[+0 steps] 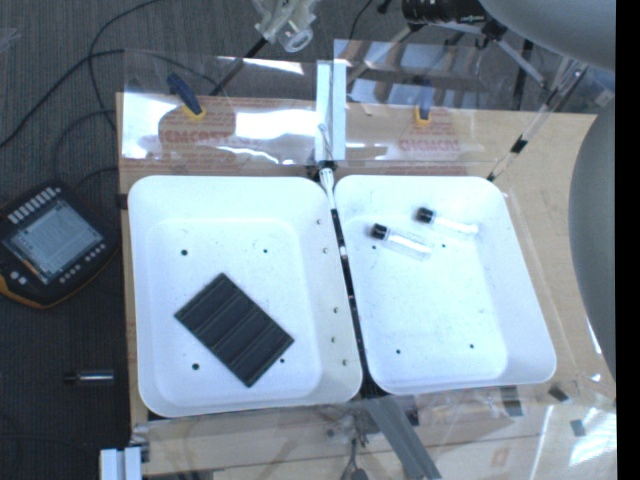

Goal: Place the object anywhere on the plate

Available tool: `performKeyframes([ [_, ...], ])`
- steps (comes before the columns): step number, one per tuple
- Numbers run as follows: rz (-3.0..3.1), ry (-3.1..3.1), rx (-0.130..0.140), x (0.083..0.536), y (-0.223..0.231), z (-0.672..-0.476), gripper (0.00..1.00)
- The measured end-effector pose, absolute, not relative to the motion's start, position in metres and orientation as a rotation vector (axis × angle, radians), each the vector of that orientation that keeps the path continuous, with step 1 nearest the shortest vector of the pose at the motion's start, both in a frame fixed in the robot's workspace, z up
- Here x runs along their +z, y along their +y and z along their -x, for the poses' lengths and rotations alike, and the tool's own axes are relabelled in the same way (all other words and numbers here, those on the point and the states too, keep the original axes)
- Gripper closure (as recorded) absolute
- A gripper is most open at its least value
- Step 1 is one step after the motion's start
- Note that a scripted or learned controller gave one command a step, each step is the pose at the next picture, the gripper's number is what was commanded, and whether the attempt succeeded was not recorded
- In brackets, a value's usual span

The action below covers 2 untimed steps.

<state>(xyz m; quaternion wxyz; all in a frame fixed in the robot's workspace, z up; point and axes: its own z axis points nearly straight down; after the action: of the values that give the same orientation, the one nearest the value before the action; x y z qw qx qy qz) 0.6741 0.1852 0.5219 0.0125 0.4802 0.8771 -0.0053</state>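
Observation:
A dark ribbed rectangular plate lies flat and turned at an angle in the left bin, toward its front. In the right bin, near the back, lie two small clear tubes with black caps. One tube has its cap pointing left. The other tube lies just behind and to the right of it, also cap-left. The two tubes are apart from each other. A grey part of the arm fills the upper right corner, high above the bench.
A white upright post stands behind the seam between the bins. A teach pendant lies on the floor to the left. A black camera and cables sit behind the bench. Clear sheeting covers the back edge.

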Motion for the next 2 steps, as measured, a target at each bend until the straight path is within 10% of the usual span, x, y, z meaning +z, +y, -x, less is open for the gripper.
performKeyframes([
  [2, -1.494, 2.73, -0.019, 0.5389, 0.1875, -0.6753, 1.0],
])
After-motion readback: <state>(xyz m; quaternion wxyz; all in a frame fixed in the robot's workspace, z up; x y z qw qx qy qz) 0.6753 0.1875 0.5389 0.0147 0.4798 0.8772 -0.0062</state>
